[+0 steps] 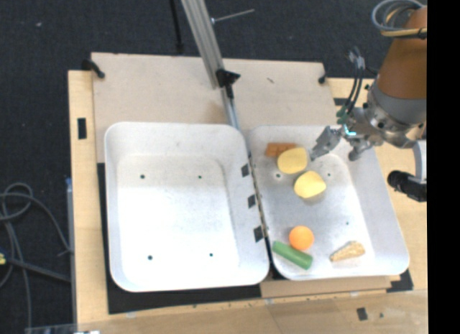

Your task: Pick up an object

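Observation:
The right bin (374, 203) holds several items: a brown block (276, 150) at its far left, two pale yellow rounded pieces (292, 161) (310, 184), an orange ball (301, 238), a green cylinder (292, 255) and a tan wedge (347, 251) near the front. My gripper (340, 146) hangs over the bin's far right corner, open, with nothing between its fingers. It is just right of the upper yellow piece and above the bin floor.
The left bin (180, 203) sits beside the right one. A slanted metal rail (205, 34) rises behind the bins. Black clips (253, 200) line the seam between them. Cables lie on the dark floor at left.

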You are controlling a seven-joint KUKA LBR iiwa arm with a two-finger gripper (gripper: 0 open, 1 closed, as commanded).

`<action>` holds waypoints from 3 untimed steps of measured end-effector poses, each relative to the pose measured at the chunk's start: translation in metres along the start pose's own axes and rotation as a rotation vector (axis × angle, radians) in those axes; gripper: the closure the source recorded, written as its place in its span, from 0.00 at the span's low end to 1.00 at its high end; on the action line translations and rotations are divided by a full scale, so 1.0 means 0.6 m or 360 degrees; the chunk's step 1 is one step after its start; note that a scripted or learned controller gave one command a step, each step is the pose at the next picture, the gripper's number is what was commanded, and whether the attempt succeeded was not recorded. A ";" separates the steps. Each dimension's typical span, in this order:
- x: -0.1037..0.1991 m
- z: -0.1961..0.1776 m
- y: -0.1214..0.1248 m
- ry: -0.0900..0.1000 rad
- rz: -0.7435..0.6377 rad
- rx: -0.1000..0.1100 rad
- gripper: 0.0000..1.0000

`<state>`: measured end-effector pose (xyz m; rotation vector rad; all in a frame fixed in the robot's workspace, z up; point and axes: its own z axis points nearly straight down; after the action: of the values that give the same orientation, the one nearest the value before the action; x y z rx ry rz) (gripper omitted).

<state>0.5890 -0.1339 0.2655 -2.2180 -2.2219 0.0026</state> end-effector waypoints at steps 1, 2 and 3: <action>0.000 -0.004 0.001 -0.0001 0.0001 -0.0008 0.00; 0.002 0.099 -0.007 -0.0002 0.0006 0.0003 0.00; 0.005 0.202 -0.017 -0.0002 0.0006 0.0005 0.00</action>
<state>0.5784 -0.1309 0.1444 -2.2216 -2.2167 0.0073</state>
